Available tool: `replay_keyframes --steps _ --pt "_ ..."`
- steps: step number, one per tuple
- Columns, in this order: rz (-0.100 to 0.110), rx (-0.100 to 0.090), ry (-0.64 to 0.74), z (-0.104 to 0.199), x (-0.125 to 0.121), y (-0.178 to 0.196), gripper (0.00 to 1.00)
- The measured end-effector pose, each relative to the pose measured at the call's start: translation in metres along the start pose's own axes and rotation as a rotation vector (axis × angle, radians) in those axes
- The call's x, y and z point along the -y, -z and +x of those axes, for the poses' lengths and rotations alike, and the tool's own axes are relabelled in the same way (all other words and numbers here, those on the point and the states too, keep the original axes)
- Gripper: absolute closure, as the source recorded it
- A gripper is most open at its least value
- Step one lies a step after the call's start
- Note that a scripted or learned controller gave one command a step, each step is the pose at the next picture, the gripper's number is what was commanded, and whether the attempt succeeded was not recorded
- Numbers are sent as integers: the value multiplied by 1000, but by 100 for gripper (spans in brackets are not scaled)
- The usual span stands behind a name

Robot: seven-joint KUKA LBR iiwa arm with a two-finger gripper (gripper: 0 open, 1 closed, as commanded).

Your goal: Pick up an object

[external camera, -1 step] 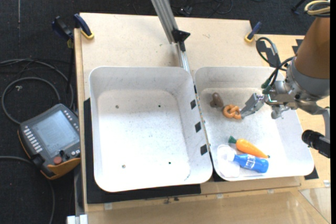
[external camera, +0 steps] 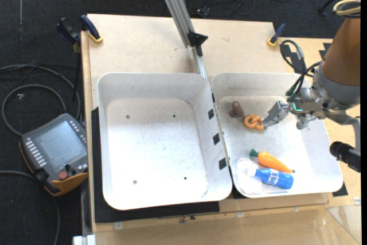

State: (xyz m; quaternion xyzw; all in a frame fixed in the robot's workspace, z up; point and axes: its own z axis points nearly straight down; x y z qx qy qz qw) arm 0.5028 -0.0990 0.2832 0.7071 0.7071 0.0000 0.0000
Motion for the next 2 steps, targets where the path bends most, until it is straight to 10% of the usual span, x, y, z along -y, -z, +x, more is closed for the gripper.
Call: replay_keyframes --steps 2 --pt "6 0 -1 5 8 -92 0"
